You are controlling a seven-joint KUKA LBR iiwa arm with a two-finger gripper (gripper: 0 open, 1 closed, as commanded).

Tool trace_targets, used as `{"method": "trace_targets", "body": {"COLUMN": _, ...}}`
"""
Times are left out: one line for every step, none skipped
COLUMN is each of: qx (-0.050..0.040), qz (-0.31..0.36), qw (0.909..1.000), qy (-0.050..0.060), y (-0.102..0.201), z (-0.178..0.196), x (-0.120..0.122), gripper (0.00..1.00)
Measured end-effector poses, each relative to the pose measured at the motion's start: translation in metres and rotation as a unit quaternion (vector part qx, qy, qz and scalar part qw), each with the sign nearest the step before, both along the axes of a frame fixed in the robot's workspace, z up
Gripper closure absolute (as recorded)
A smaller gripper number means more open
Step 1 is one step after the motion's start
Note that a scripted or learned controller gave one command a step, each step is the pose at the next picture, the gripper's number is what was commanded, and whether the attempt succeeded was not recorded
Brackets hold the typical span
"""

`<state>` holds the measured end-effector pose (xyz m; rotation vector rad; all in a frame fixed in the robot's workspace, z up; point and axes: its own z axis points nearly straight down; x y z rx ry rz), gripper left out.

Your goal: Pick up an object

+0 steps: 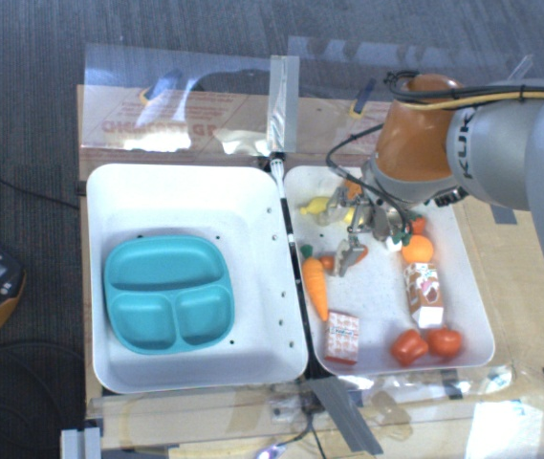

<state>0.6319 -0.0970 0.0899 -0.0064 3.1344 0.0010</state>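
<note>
Objects for picking are lying scattered in the right bin (477, 338), one of two shallow white bins sitting side by side on the bench. Along its left wall a carrot (316, 287) is lying lengthwise, with a small red-and-white carton (343, 338) just below it. Near the lower right corner two red tomatoes (426, 344) are resting side by side, and above them a tall carton (424, 295) is lying with an orange (418, 250) just beyond its upper end. A yellow item (316, 207) is sitting near the bin's upper left corner, partly hidden by the tool. The arm (463, 151) is reaching in from the right, its orange band sitting over the bin's upper edge. The gripper (355, 247) is hanging low over the middle of the right bin, between the carrot and the orange; whether it is spread or pressed together cannot be told, and nothing is visibly being pinched. In the left bin (138, 185) a teal divided plate (168, 291) is lying flat.
</note>
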Motion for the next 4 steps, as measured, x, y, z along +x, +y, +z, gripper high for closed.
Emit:
{"method": "trace_targets", "body": {"qx": 0.0053, "qz": 0.007, "qw": 0.9997, "qy": 0.022, "y": -0.005, "z": 0.0, "x": 0.033, "gripper": 0.0}}
{"method": "trace_targets", "body": {"qx": -0.0001, "qz": -0.008, "qw": 1.0, "qy": -0.003, "y": -0.042, "z": 0.0, "x": -0.021, "gripper": 0.0}}
{"method": "trace_targets", "body": {"qx": -0.0042, "qz": -0.065, "qw": 0.9978, "qy": 0.007, "y": -0.018, "z": 0.002, "x": 0.006, "gripper": 0.0}}
{"method": "trace_targets", "body": {"qx": -0.0035, "qz": -0.091, "qw": 0.9957, "qy": 0.017, "y": -0.017, "z": 0.002, "x": 0.027, "gripper": 0.0}}
